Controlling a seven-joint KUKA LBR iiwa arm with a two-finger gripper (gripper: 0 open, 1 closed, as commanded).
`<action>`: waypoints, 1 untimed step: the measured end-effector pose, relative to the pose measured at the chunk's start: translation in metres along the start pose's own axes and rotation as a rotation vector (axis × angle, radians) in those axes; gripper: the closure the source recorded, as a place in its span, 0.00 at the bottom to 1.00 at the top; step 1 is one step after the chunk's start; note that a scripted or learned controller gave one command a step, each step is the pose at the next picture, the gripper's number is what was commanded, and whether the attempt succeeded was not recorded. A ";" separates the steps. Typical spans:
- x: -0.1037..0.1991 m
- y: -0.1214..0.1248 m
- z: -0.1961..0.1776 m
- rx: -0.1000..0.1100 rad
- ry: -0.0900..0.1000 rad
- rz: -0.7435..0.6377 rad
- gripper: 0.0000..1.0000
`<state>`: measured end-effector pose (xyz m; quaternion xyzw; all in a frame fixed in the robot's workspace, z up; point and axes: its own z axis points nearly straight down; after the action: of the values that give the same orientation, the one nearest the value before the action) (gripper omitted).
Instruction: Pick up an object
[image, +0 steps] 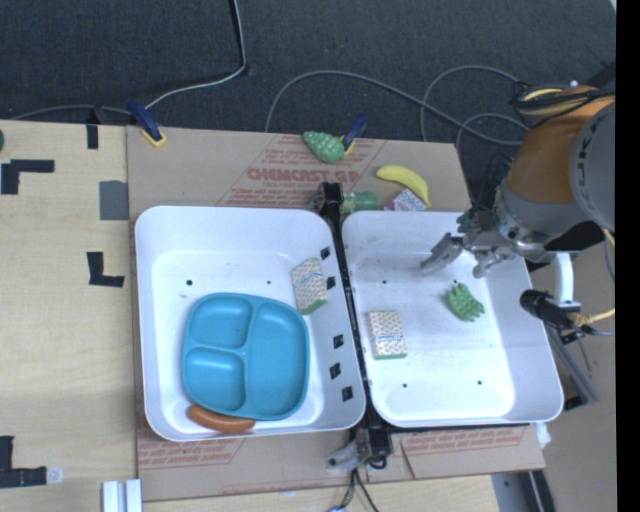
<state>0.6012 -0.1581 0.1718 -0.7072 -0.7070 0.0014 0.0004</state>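
My gripper (462, 260) hangs over the back right part of the right bin (520, 395), fingers spread open with nothing between them. A small green knobbly toy (465, 301) lies on the bin floor just below and in front of the fingertips. A patterned sponge block (386, 334) lies at the bin's left middle. In the left bin (160, 300) sits a blue divided plate (245, 355), with an orange sausage (220, 420) at its front edge and a second patterned block (312, 283) leaning near the divider.
Behind the bins on the cardboard lie a yellow banana (404, 181), a green toy (324, 145) and a small packet (405, 202). Black clips line the divider between bins. Cables run over the dark floor at the back.
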 end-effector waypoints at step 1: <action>-0.051 -0.009 0.085 -0.005 0.000 -0.001 0.00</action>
<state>0.5918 -0.2088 0.0869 -0.7070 -0.7073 -0.0003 -0.0015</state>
